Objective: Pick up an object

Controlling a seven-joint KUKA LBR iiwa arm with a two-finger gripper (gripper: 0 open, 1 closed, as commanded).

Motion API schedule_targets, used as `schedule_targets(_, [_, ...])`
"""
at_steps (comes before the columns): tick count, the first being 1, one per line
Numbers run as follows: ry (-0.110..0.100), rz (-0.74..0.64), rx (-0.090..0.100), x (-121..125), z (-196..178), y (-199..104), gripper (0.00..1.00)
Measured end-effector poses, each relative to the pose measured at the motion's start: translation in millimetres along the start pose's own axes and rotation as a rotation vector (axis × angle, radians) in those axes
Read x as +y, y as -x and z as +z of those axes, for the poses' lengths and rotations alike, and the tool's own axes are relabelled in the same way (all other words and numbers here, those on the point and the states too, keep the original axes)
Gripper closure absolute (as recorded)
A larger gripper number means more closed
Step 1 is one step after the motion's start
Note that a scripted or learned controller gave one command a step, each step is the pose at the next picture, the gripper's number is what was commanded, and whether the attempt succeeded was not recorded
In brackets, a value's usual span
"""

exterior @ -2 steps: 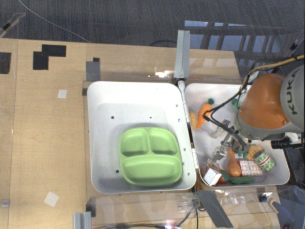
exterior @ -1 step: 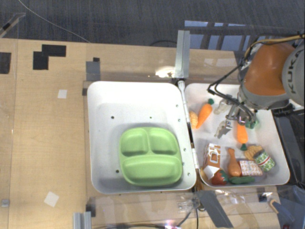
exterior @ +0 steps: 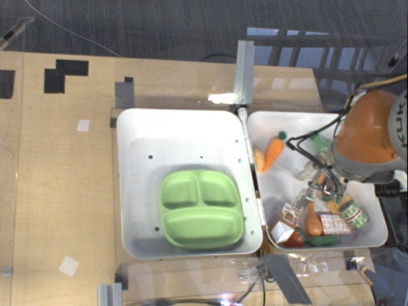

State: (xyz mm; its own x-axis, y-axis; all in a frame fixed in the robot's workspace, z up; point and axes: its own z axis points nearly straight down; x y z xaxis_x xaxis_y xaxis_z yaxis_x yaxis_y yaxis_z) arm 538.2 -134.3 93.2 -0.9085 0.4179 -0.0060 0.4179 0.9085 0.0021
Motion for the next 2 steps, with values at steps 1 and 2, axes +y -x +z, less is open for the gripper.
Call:
schedule_targets(1, [0.001, 0.028, -0.006, -12.9, 5.5, 94.1, 0.00])
schedule_targets(2, [0.003, 0.020, -0.021, -9.9, -10.4, 98.0, 1.00])
